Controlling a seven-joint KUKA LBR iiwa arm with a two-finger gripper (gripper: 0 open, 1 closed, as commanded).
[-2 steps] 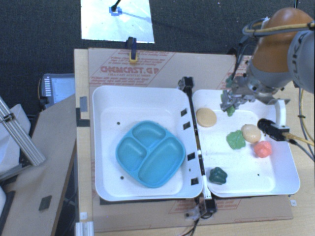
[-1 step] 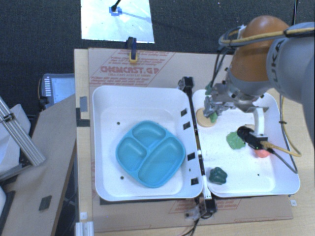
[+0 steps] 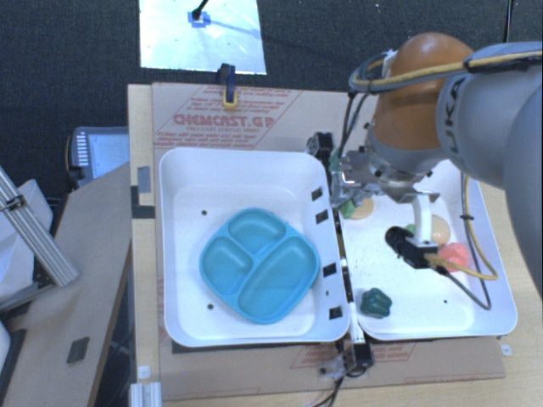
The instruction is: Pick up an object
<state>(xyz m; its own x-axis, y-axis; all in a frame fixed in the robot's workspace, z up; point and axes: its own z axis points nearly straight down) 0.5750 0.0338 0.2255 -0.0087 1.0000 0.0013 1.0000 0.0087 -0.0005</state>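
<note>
Over the right bin [image 3: 488,312]: the gripper [image 3: 346,190] hangs low by the bin's left wall, close to the divide between the two bins, under the grey and orange wrist.
Gripper state: the wrist covers most of it, so it cannot be told whether it is open or closed; nothing is seen held in it.
Nearest object: a tan piece [image 3: 361,209] lies on the floor of the right bin, just beside the gripper, toward the lower right in the view.
Relation for the move: the tan piece is the closest candidate, so probably only a short shift to that side and a descent are needed. Its long axis cannot be told, because the arm hides a part of it.
Look of the tan piece: small, rounded, pale orange, with a dull surface.
Other objects in the right bin: a pale round object [image 3: 439,227] and a pink object [image 3: 456,257] lie close together farther right; a green lump [image 3: 376,302] sits alone near the front edge.
Left bin [image 3: 182,227]: a blue plate [image 3: 259,264] with three compartments lies in the middle, well apart from the gripper.
</note>
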